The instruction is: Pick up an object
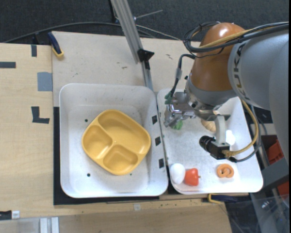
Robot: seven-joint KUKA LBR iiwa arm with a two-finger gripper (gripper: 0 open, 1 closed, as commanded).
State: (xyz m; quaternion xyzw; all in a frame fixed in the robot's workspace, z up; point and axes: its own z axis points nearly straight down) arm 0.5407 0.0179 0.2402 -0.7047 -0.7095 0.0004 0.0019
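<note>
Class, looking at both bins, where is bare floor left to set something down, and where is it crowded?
Free: left bin floor around the yellow divided plate; right bin centre, above the red toy. Crowded: under the pincer.

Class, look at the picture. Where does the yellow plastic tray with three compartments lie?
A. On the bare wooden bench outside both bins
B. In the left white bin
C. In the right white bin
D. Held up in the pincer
B: the yellow plastic tray with three compartments lies flat on the floor of the left white bin, apart from the arm, which reaches over the right white bin.
</note>
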